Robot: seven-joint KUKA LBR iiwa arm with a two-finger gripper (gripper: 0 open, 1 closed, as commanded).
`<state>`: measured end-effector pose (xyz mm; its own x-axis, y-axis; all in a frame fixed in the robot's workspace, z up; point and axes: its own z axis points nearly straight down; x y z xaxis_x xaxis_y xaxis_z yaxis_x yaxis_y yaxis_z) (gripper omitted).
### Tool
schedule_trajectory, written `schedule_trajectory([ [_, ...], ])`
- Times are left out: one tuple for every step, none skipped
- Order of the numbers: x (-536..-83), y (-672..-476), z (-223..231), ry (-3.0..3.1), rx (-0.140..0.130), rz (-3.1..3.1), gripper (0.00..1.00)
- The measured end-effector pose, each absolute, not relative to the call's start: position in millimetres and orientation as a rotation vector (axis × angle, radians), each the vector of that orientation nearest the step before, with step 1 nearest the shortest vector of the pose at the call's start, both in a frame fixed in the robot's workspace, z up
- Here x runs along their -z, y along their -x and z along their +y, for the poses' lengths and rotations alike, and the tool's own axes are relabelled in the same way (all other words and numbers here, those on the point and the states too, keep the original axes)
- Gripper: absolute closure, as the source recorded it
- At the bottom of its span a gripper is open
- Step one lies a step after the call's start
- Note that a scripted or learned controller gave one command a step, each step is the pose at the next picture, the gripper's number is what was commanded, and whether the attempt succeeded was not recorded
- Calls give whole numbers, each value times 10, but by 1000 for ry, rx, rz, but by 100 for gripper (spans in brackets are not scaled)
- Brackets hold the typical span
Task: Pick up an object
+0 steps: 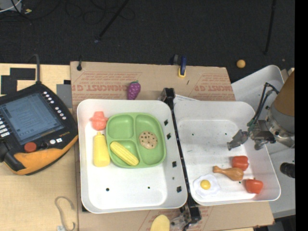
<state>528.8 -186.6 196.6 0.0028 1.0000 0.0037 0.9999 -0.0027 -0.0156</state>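
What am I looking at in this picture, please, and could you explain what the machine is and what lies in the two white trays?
This is one camera fixed above a bench, looking down at a slant. The machine is a robot arm reaching in from the right; its claw hangs over the right bin, above the toys, with nothing visibly between its fingers.

In that right bin lie toy foods: a fried egg, a chicken drumstick and two red pieces.

The left bin holds a green divided plate with a corn cob and a cookie on it. Beside the plate lie a yellow bottle and a pink toy.

Outside the bins, a purple toy sits on the cardboard, and the arm's control tablet rests at the left.
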Motion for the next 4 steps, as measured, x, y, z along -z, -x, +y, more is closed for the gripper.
schedule_trajectory([
  [-2043,-5317,-1869,2221,-1,-2220,0],
  [-1450,-5390,-1798,2214,-4,-2220,0],
  [-915,-5388,-1772,2216,-3,-2219,0],
  [-1042,-5388,-1789,2222,-2,-2216,100],
])
